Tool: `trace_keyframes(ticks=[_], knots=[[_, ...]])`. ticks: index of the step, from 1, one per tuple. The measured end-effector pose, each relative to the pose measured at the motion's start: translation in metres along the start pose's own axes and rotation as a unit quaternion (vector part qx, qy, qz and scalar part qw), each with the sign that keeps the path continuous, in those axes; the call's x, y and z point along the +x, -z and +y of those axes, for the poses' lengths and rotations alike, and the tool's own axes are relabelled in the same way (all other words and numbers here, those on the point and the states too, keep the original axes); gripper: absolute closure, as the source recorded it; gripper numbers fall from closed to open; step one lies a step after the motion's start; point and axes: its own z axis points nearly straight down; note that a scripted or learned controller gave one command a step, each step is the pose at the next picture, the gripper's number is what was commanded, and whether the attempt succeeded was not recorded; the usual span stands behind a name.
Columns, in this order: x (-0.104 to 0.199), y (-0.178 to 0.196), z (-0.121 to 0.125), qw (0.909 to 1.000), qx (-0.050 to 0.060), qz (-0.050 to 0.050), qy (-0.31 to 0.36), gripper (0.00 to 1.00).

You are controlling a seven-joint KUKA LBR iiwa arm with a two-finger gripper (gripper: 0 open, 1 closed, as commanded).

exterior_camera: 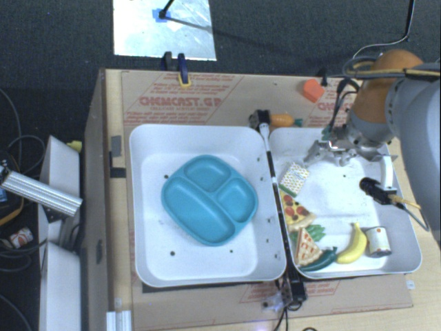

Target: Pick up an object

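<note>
- A blue divided plate [209, 199] lies in the left bin [148, 254].
- An orange block [312, 90] sits on the bench at one o'clock.
- A shiny sheet [163, 21] lies at twelve o'clock.

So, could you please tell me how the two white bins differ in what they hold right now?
The left bin holds one thing, a blue divided plate lying flat near its middle. The right bin holds several small things: a banana, a pizza slice, a checkered piece and a small can. The tool hangs over the right bin, not the left. Both are shallow and white.
</note>
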Motion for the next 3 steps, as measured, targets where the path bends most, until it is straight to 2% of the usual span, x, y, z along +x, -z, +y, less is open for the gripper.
trace_keyframes(ticks=[1, 2, 3], knots=[[-0.058, 0.002, 0.014, 1.0000, 0.000, 0.000, 0.000, 0.00], [-0.058, 0.014, 0.016, 1.0000, -0.003, -0.002, 0.002, 1.00], [-0.058, 0.014, 0.016, 1.0000, -0.003, -0.002, 0.002, 0.00]])
